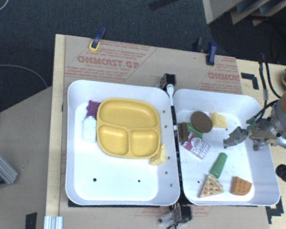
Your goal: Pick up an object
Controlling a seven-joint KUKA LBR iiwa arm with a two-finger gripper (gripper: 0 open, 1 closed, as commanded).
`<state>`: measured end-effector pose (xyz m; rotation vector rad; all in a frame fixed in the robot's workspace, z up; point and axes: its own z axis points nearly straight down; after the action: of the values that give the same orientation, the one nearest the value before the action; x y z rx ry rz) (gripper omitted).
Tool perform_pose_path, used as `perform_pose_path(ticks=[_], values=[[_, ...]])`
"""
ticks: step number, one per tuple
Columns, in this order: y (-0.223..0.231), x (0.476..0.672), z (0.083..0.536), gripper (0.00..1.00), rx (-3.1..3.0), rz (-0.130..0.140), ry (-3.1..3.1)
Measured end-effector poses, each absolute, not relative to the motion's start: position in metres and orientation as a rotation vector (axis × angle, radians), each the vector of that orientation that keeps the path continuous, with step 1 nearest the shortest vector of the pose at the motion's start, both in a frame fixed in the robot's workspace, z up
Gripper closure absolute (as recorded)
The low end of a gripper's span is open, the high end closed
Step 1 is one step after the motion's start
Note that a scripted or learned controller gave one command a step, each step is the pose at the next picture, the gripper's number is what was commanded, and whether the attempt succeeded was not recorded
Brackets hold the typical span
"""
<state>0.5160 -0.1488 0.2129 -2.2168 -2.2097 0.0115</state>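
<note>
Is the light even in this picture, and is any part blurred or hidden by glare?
In the camera view the light is soft and even; the yellow tray and the green cylinder cast only faint shadows. The white bins' plastic is bright, with little detail. The gripper looks slightly soft, the bench print sharp.

Two white bins (75, 130) sit on a board (138, 60), clamped by a yellow clip (95, 44).
</note>
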Motion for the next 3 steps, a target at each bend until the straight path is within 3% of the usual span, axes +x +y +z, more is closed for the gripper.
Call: perform_pose_path(ticks=[1,3], values=[[-0.149,0.519,0.219,0.0,-2.221,0.0,-2.221],[-0.147,0.515,0.113,0.0,-2.217,0.004,-2.216]])
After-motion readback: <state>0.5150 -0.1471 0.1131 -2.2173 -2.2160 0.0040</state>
